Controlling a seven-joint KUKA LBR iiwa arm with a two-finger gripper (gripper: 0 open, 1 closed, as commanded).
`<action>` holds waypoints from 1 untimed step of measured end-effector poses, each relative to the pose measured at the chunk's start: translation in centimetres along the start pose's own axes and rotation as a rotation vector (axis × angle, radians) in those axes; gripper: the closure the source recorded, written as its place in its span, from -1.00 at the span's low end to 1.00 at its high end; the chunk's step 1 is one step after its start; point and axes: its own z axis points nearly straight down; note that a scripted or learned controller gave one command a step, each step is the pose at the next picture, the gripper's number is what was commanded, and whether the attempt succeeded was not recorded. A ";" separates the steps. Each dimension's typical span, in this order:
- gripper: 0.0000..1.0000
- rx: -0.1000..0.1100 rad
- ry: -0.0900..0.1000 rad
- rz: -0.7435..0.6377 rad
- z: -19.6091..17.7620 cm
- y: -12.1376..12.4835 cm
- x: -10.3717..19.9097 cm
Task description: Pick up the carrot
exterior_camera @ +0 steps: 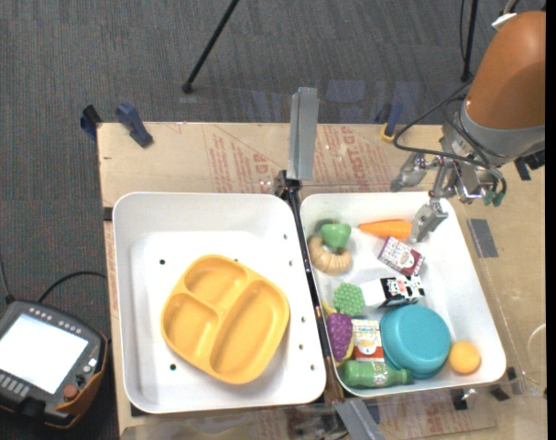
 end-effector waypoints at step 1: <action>-1.00 0.000 -0.003 0.096 14.8 -1.1 -0.6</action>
